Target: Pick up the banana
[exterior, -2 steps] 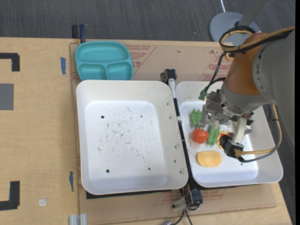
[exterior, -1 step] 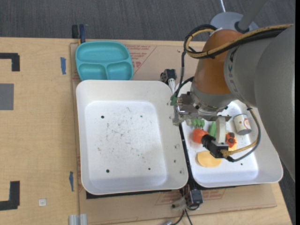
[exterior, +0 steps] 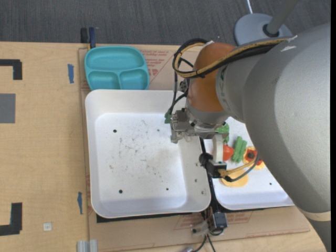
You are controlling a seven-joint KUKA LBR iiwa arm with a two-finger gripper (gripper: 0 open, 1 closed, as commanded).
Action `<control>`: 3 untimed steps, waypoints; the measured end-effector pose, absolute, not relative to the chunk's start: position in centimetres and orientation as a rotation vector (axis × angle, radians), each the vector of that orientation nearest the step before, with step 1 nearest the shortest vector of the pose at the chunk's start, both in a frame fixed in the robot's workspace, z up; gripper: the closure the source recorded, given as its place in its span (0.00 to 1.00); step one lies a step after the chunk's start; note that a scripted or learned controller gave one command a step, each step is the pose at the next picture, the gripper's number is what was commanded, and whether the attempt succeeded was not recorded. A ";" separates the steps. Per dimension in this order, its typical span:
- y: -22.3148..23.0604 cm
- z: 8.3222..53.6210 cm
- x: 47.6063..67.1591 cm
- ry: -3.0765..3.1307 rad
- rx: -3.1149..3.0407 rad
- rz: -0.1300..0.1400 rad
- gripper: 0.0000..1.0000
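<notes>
One banana (exterior: 234, 179) to reach, not yet grasped.
My jaws (exterior: 181, 135) hang over the bins' (exterior: 136, 203) shared edge, state untellable; banana lies in the right bin beside toy vegetables (exterior: 239, 148); I must shift right and descend.

Counted on the wooden counter (exterior: 47, 140):
- Two shallow white plastic bins: left bin (exterior: 100, 140), right bin (exterior: 262, 196).
- One turquoise plastic divided tray (exterior: 116, 67) with three compartments, set behind the left bin.
- One grey robot arm (exterior: 283, 104) with one orange band (exterior: 207, 70), carrying one end effector (exterior: 181, 133).
- In the right bin, partly covered by the arm: one yellow banana (exterior: 236, 180), one green item (exterior: 240, 148), two red items seen (exterior: 228, 152) (exterior: 251, 154).
- Blue tape strips on the counter: three seen, e.g. (exterior: 71, 72).
</notes>
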State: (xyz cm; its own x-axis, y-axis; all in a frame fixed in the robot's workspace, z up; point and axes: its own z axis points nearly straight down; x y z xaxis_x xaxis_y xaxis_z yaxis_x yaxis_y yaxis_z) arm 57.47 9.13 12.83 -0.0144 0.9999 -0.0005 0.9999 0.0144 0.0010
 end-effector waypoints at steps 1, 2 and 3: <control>14.6 8.6 53.1 2.336 2.101 0.001 1.00; 22.3 8.7 50.7 2.362 2.072 0.009 1.00; 21.7 8.7 48.2 2.562 1.811 0.010 1.00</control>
